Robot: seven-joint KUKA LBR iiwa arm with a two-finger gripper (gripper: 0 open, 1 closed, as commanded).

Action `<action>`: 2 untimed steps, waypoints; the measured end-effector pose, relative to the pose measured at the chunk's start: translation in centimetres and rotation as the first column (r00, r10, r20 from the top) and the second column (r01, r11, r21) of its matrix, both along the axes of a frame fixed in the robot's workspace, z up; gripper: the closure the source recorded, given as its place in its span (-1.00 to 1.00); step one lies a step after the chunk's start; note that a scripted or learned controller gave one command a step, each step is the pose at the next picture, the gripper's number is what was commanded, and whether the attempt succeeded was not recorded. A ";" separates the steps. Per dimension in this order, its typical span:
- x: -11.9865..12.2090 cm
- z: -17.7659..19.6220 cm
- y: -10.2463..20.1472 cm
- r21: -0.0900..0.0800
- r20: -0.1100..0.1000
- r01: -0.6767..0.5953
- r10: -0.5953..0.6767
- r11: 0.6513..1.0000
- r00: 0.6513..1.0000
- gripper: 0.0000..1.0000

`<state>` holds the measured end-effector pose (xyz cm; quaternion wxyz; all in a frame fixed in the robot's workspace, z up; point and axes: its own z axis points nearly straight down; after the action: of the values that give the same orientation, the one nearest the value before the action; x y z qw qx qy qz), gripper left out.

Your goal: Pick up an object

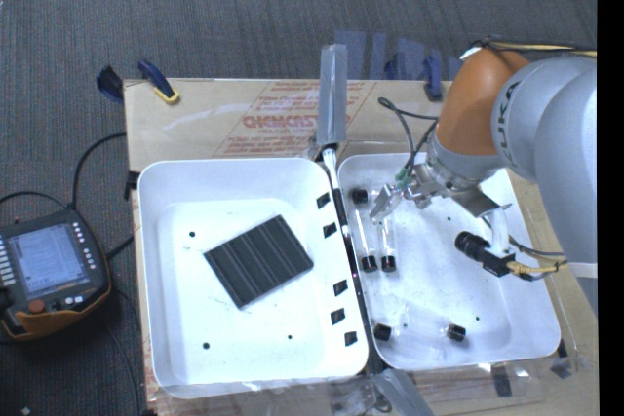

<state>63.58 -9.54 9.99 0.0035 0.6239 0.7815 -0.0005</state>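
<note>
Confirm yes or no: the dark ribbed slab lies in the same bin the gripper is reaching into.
No: the dark ribbed slab lies in the left bin, while the gripper is over the right bin.

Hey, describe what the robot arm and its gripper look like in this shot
The arm is smooth grey with a rounded orange band above the wrist and dark lettering on the grey shell. Thin dark cables loop near the wrist. The gripper has two slim, clear-looking fingers with small black tips.

Dark ribbed rect. panel (258,260), flat, lying askew, middle of left bin (156,200)
</note>
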 end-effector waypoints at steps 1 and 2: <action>0.0 0.0 0.0 0.000 0.000 0.000 0.000 1.000 1.000 -1.00; 0.0 0.0 0.0 0.000 0.000 0.000 0.000 1.000 1.000 -1.00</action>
<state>63.58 -9.54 9.99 0.0035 0.6239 0.7815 -0.0005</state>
